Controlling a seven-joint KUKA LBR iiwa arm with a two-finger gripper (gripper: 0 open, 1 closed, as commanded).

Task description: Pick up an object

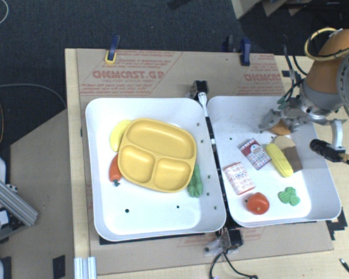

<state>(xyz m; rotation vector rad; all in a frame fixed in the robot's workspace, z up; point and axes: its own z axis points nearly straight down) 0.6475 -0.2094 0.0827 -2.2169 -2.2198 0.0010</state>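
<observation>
In the left white bin, a yellow plastic tray with three compartments is seen lying slightly askew. A yellow rounded piece is tucked under its upper left edge, a red-orange pepper-like toy is pressed against its lower left side, and a green leafy toy is found at its lower right corner.

In the right white bin, two small red-and-white cartons are laid near the middle. A red plastic tomato is placed below them, a yellow toy corn cob lies beside a flat brown block, and a green broccoli-like toy sits near the lower right rim.

At the upper right of that bin, the gripper is lowered close to the floor, apparently over a small orange-tan item. The view there is cluttered, so whether the claw is spread or pressed together cannot be told, and no object is shown between its tips.

The task is judged to be at an early stage: a reach is made, nothing is lifted, and a secure grasp and a raise are left to be done.
</observation>
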